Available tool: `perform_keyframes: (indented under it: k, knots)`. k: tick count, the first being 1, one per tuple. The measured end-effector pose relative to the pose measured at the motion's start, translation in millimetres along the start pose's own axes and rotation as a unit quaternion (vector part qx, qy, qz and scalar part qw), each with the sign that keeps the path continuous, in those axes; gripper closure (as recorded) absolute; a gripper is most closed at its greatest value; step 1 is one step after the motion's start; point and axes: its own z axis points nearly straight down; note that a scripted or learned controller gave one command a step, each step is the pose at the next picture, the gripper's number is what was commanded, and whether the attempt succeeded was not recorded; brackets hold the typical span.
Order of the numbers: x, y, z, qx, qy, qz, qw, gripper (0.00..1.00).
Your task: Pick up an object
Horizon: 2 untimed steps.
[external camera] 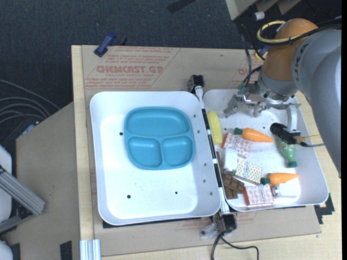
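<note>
- Camera view: the hand [250,103] hangs over the back of the right bin [314,184], near that bin's far wall, with grey metal parts spreading to either side under the orange band of the arm [303,53]. Whether it is spread or pressed together I cannot tell from this angle, and nothing can be seen pinched in it.
- The things to choose from all lie in the right bin: a corn cob [214,127] along its left wall, a carrot [256,135] just in front of the hand, a green bottle [287,151] toward the right wall, a second carrot [281,177] near the front, and a heap of flat packets [245,172] in the middle.
- The left bin [108,199] holds a blue divided tray [159,137], well apart from the hand.
- Judgement: the nearer carrot looks the best target, since it lies closest and partly free of the packets.
- To do it well, line the hand across the carrot's narrow width, not along its length, and come straight down.
- Keep off the corn cob by the wall, where there is little room.
- Flat packets would likely slip away.
</note>
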Motion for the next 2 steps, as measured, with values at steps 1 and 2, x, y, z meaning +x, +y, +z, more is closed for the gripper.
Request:
perform_keyframes:
  k: [1, 2]
  knots:
    - [22.6, -0.2, -0.1, 0.002, 0.0, 0.0, 1.0, 0.0]
    - [22.9, 0.3, -10.5, 0.001, 0.001, 0.0, 1.0, 1.0]
